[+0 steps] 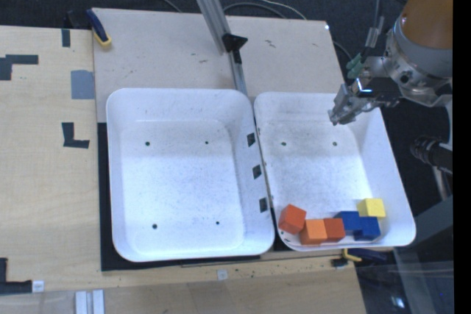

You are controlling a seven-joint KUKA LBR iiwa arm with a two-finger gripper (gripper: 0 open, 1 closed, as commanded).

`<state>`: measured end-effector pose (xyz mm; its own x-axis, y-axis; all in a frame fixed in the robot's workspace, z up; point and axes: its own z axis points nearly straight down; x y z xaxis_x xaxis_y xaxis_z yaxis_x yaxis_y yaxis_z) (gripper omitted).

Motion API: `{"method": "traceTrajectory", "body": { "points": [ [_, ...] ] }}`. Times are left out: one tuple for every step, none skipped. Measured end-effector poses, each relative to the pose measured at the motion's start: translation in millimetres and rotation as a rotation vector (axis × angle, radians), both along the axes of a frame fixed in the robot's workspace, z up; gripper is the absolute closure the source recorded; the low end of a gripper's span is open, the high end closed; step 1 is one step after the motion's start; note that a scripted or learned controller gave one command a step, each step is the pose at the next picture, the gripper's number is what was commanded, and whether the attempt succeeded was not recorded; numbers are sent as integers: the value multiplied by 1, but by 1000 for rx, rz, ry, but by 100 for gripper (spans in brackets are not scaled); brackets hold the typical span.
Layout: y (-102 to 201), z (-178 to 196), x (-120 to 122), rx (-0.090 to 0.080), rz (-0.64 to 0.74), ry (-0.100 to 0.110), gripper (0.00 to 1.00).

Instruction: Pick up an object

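Note:
Several small blocks lie along the near edge of the right bin (294, 151): an orange-red block (293, 218), an orange block (316, 231), a red-brown one (334, 229), a blue block (360, 225) and a yellow block (372, 207) on top of the blue. My gripper (341, 114) hangs over the far right part of that bin, well away from the blocks. Nothing shows between its fingers, which look drawn together.
The left bin (176, 173) sits beside the right one. A slanted metal pole (210, 7) rises behind the bins. A yellow-and-blue tool (98, 29) lies at the back left of the bench. Cables run across the dark floor behind.

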<state>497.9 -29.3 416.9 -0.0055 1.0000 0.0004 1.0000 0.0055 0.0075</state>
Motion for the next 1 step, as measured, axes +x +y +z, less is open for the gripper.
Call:
{"method": "traceTrajectory", "body": {
  "points": [
    [15,-11,86,-2,-2,8,100]
  ]
}}
